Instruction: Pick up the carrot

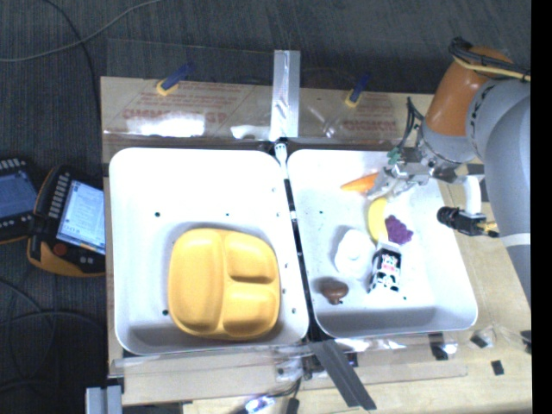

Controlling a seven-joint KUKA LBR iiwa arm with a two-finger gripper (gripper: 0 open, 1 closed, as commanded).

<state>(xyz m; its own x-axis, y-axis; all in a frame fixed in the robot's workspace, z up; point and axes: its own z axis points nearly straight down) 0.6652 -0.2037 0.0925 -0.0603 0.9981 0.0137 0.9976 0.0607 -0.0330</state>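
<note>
The carrot (360, 182) lies near the back wall of the right bin (448, 317), its thin tip pointing left. The pincer (398, 176) sits just to its right, low over the bin, with the carrot's thick end at or very close to its tips; whether they touch is unclear, and how wide the pincer stands I cannot tell. Just in front of the carrot lie a yellow banana (376, 218) and purple grapes (398, 228). Nearer the front are a white round object (351, 252), a cow-patterned carton (387, 271) and a brown item (335, 291). The left bin (138, 188) holds a yellow divided tray (225, 283).
</note>
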